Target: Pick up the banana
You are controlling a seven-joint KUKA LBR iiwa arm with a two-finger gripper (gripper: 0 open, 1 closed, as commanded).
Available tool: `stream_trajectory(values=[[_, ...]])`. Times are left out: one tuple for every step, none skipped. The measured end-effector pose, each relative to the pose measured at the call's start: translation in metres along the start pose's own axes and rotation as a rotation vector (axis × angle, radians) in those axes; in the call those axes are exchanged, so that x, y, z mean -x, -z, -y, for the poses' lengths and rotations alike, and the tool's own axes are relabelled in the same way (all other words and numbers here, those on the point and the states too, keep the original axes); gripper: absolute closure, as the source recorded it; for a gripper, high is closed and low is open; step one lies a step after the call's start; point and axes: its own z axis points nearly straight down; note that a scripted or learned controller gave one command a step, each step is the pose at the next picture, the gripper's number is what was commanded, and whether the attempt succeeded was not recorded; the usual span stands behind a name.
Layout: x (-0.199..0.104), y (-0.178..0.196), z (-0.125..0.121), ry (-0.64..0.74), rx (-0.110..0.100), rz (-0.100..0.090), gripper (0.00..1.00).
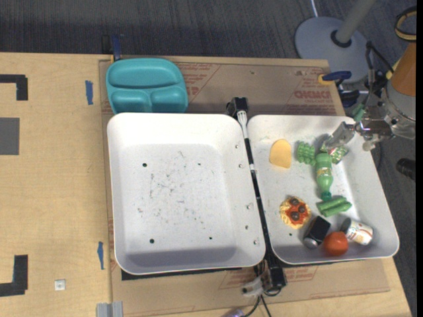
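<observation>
Jaws (342, 136) over right bin (383, 203), grip state unclear, banana (281, 153) apart, untouched.

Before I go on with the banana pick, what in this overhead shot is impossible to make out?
- Gripper in the camera view: blurred and small over the right bin; finger state and contents are unreadable.
- Arm: cut off by the right edge.
- Yellow piece: too small to confirm as the banana.
- Black object and can: too small to identify, partly overlapped by the red ball.
</observation>
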Motion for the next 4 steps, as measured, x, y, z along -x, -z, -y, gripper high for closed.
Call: stream_trajectory(values=[[-0.021,-0.127,0.05,-0.076,0.001,-0.001,0.0],[-0.072,-0.126,0.113,0.125,0.006,0.001,0.0],[-0.071,-0.116,0.112,0.124,0.011,0.005,1.0],[-0.071,-0.116,0.112,0.123,0.011,0.005,0.0]])
